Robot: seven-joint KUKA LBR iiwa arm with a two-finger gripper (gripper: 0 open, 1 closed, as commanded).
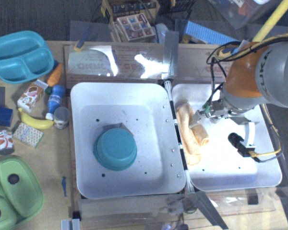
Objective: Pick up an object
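Observation:
A teal bowl [115,148] lies upside down in the left bin [86,99]. In the right bin [240,176], a long tan bread-like piece [185,121] rests along the left wall. A shorter tan roll [200,134] lies beside it. My gripper [205,114] hangs low over the right bin, just above and right of the short roll, close to its upper end. I see nothing held in it. The grey arm with its orange band [245,78] reaches in from the right.
A black cable fitting [238,143] hangs below the wrist over the right bin. Left of the bins lie a teal divided plate [21,56], a banana [34,120], a blue bottle [54,99], a small carton [30,96] and a green tray [12,193].

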